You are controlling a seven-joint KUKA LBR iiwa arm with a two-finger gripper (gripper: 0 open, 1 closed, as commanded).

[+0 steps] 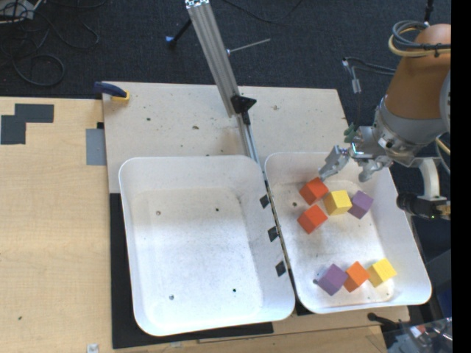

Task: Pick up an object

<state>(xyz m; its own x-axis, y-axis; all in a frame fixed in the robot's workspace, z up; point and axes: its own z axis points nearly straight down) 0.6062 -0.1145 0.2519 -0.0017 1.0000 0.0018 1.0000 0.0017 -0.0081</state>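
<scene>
Purple cube point(332, 278), orange cube point(356, 275) and yellow cube point(382, 271) lay in the right bin's point(412, 256) near corner.
The gripper point(352, 166) hung spread and empty over the far edge, beside four more cubes point(335, 203).

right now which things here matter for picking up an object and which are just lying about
For the job:
gripper
right bin
upper blocks: two orange, yellow, purple
lower blocks: purple, orange, yellow

Lying about:
left bin
aluminium rail
blue-and-yellow clamp
floor cables
</scene>
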